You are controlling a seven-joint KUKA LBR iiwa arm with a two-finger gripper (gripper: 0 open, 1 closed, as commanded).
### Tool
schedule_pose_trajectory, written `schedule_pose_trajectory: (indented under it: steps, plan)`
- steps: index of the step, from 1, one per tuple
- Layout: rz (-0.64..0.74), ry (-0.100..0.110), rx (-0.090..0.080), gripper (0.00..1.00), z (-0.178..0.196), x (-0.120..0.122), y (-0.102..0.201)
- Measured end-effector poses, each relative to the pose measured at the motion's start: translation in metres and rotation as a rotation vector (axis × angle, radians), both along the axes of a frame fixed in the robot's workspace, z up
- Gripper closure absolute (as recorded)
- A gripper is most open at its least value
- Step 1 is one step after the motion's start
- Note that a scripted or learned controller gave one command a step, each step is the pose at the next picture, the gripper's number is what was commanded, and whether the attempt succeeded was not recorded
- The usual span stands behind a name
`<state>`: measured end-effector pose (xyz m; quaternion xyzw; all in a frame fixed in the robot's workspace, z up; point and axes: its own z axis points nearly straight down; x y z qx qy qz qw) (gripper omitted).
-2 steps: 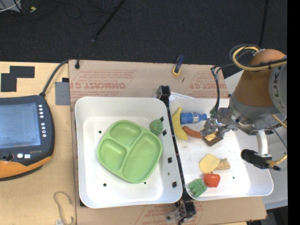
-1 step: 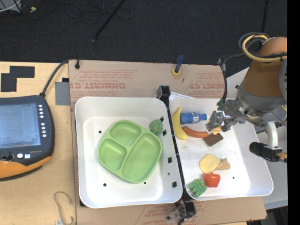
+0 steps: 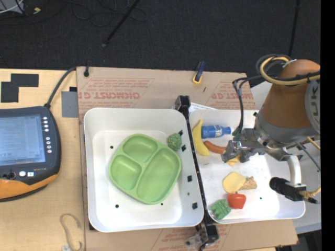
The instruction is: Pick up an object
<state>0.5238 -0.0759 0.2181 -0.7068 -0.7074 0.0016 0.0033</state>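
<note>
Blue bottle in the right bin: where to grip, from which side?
Take the blue bottle across its body, coming straight down from above. It lies on its side, long axis left-right in view, so fingers close front-to-back. The banana crowds its left end.

Grey arm [image 3: 293,132], orange band [image 3: 288,95], yellow-black cable loop [image 3: 272,69], dark metal jaws.

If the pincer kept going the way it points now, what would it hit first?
The pincer points toward the picture's left and down into the right bin. First in that line looks like the orange-red item beside the banana, though depth is hard to judge from above.
</note>
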Motion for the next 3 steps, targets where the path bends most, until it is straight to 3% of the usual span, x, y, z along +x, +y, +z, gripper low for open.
schedule_pose_trajectory:
  steps: [1, 2, 3]
  plan:
    - [0.001, -0.002, 0.000, 1.00, 0.013, -0.027, 0.031]
    - [-0.004, -0.002, -0.001, 1.00, 0.017, -0.037, 0.028]
    - [0.000, 0.000, -0.001, 1.00, 0.010, -0.035, 0.044]
